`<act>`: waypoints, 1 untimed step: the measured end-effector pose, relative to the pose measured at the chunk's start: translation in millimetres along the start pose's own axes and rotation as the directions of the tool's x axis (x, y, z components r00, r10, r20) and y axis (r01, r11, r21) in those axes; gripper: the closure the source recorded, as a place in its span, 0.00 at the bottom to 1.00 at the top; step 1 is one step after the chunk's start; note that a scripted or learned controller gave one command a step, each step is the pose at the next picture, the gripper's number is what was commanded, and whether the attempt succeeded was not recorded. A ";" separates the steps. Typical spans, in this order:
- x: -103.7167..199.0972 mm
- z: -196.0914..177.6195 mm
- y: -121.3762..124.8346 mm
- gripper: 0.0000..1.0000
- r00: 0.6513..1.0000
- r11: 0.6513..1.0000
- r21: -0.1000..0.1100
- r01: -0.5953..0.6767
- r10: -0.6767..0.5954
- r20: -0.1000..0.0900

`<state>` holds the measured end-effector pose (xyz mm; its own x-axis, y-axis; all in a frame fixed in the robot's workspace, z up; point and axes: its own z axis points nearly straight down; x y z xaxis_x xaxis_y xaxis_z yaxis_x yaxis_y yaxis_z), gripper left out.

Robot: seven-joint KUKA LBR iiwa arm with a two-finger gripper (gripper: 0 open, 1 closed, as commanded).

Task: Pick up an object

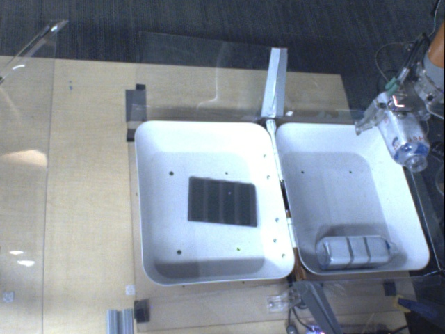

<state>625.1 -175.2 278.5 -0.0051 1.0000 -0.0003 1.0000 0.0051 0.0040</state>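
Note:
A dark ribbed rectangular pad lies flat in the middle of the left bin. A grey ridged block rests on the floor of the right bin, near its front wall. My gripper hangs over the right bin's far right rim, well away from both objects. A small translucent bluish part shows at its lower end; I cannot make out whether that belongs to the gripper or is something held.
A grey upright post stands behind the seam between the bins. Cables trail by the arm at the top right. A clear panel covers the wooden bench on the left.

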 end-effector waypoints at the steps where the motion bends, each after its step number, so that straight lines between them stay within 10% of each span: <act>1: 110.3 94.8 -8.6 0.00 0.951 0.951 0.003 -0.308 0.308 -0.001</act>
<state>616.3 -64.9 183.6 0.3033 0.9529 0.0016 0.9529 -0.3033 0.0007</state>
